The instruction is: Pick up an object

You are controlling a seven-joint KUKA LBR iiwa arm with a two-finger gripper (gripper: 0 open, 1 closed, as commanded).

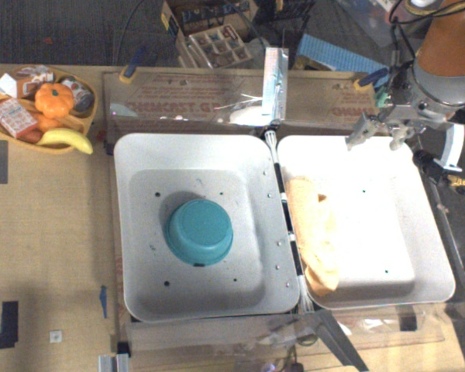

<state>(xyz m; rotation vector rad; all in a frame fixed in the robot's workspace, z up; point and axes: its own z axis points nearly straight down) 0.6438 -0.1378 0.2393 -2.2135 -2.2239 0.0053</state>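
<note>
The round teal plastic bowl [200, 231] sits upturned mid-floor in the left white bin [132, 169], open room around it. A tan cloth [314, 235] hugs the right bin's [418, 231] left wall. The gripper [380, 134] hovers open, holding nothing, at that bin's far edge.

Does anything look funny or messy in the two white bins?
A little. The yellow cloth lies crumpled against the right bin's left wall, riding up it instead of lying flat. The teal bowl sits upside down in the left bin.

A teal bowl [200, 232] sits upside down mid-floor in the left bin [139, 161], while a crumpled yellow cloth [314, 235] lies along the right bin's [418, 231] left wall.
</note>
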